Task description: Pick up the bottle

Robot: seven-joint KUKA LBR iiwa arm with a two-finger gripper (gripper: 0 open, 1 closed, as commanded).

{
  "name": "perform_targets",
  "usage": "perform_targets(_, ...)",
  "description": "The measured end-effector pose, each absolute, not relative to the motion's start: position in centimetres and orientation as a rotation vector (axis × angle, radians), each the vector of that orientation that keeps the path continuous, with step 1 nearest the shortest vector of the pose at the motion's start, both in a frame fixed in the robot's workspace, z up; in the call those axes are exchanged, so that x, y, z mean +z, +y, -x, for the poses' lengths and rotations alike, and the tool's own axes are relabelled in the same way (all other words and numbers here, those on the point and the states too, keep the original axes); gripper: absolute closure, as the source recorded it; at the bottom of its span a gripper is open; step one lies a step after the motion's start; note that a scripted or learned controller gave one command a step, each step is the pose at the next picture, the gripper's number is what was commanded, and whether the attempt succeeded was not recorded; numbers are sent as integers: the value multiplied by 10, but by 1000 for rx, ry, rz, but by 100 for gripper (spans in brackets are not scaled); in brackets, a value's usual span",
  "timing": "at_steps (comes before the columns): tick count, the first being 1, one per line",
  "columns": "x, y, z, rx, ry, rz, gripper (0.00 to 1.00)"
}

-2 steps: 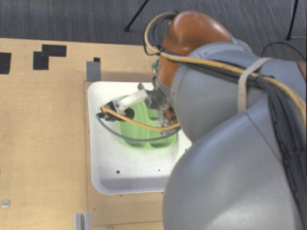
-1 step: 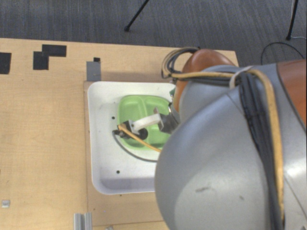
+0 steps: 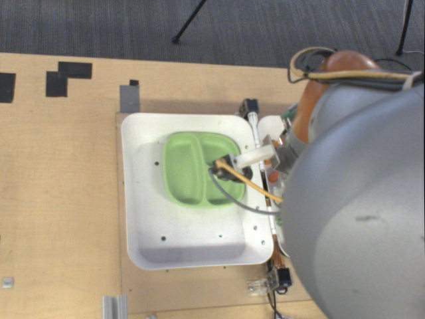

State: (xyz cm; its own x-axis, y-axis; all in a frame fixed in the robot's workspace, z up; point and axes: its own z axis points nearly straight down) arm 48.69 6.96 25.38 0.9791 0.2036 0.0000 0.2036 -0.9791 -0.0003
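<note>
Standing over the table (image 3: 60,198), I see one slanted view down on it. The grey arm (image 3: 358,205) swells in from three o'clock and takes up that whole side, its orange band (image 3: 309,115) at about two o'clock.

The left bin (image 3: 186,244) sits mid-picture. A green divided dish (image 3: 199,168) lies flat in it, a little toward twelve o'clock of the bin's middle. Of the right bin (image 3: 271,126) I can make out just a pale rounded corner, past the left bin's three o'clock rim. The rest is under the arm.

The end effector (image 3: 279,153) seems to hang about where the two bins meet, close to the dish's three o'clock edge. It is tucked so far under the wrist that I cannot tell whether it is spread or pressed together, or whether it is pinching anything.

I cannot place the bottle with any certainty. Nothing in the left bin looks like one, so I judge it lies in the right bin beneath the arm.

Several things could go wrong from here:
- A descent this close to the shared rims could land on a bin wall instead of the bottle.
- A sweep toward nine o'clock could catch the dish and shove it.
- If the bottle lies on its side, a glancing touch may roll it away, and the closing grip would get only air.
</note>
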Motion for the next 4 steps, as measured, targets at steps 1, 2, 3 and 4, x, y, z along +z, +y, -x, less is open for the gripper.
perform_targets(1,193,118,-486,5,-325,3122,100)
perform_targets(2,178,168,-486,2,-438,3109,100)
perform_targets(3,287,127,-516,-4,-474,3105,100)
perform_targets(4,286,127,-516,-1,-474,3105,0)
